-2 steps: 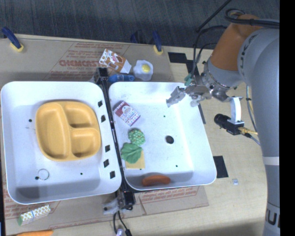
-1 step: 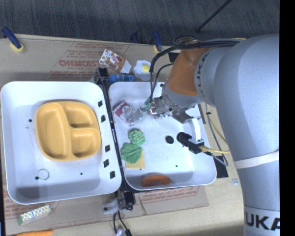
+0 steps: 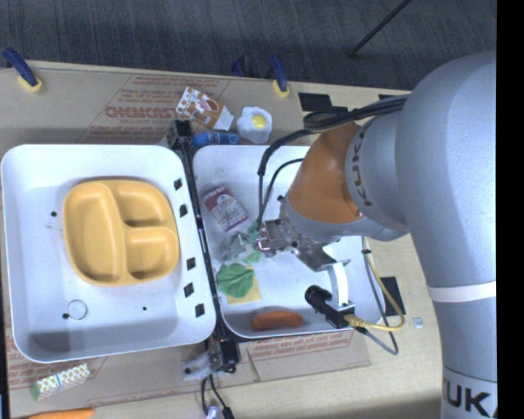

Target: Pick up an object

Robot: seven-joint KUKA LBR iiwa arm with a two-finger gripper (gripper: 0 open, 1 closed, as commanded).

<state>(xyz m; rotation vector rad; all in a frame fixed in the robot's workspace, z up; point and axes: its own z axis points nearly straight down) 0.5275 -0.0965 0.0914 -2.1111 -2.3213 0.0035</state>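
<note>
The arm [image 3: 437, 199], grey with an orange band, is seen at the right of the frame, reaching down into the right bin [image 3: 349, 326]. The left bin [image 3: 26, 234] is occupied by a yellow tray [image 3: 120, 230]. The gripper [image 3: 260, 239] is lowered at mid-frame over small clutter; whether the fingers are open or closed cannot be told. Below it in the right bin lie a green object [image 3: 235, 280] and, near the lower rim, an orange carrot [image 3: 277, 320]. A red packet [image 3: 224, 208] lies above.

Even, fairly bright overhead light gives soft shadows inside the white bins [image 3: 17, 260]; the picture is slightly grainy.
</note>
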